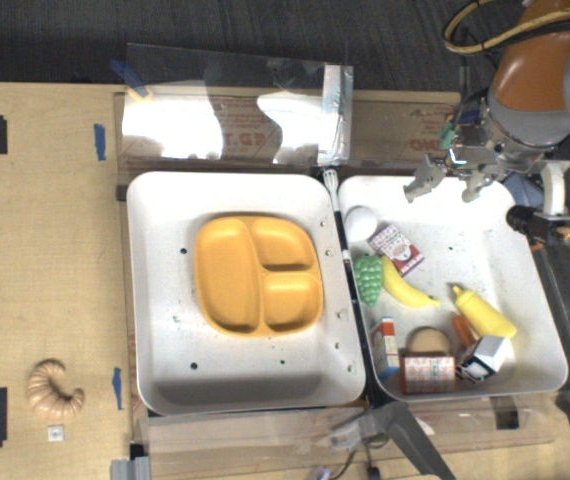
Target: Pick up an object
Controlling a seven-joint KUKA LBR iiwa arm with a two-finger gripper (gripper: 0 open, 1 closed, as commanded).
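Desk (35, 248): tan surface bearing two white bins side by side, with a croissant-shaped item (55, 388) lying loose at its near-left corner.

Left bin (155, 268): holds one yellow tray (258, 273) with three compartments, centred. Judged rigid and light, but broad and flat; a poor fit for a two-finger grasp except at its rim.

Right bin (525, 268): holds the small goods, crowded toward its left and near sides.

Gripper (447, 183): poised at the far edge of the right bin, fingers (420, 185) spread apart with nothing between them. It stands well apart from every item.

Candidates, in descending size:
- Mustard bottle (483, 313), lying tilted. Likely smooth and light; grip across the body.
- Banana (405, 286), just beside a green item (369, 278). Likely a stiff toy; grip across its middle.
- Can (427, 371), on its side, near edge. Round and prone to roll; grip along the axis ends.
- Small box (396, 248), flat-sided, judged the surest hold, and nearest the gripper.
- White cup (359, 223), against the bin wall; access is restricted.
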